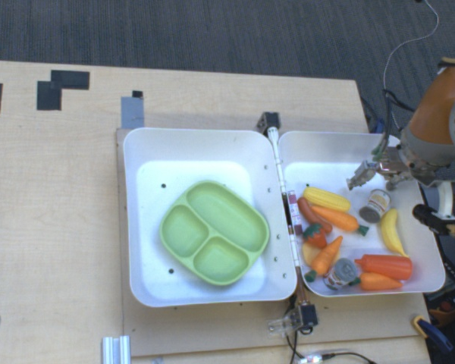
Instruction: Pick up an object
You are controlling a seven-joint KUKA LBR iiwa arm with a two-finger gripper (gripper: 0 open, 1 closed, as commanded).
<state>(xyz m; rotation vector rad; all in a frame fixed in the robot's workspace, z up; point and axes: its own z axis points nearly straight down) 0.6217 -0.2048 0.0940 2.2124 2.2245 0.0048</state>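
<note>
Gripper (371,174) hovering over right bin (318,152) | claw state: can't tell | corn cob (327,199) nearest, likely target

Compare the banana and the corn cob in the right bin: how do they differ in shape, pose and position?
The banana is smooth and curved; the corn cob is straight and ribbed. The banana lies roughly along the bin's depth near the right wall; the corn cob lies crosswise nearer the divider. The banana lies apart; the corn cob sits against an orange carrot. Both are yellow and lie flat in the right bin.
</note>
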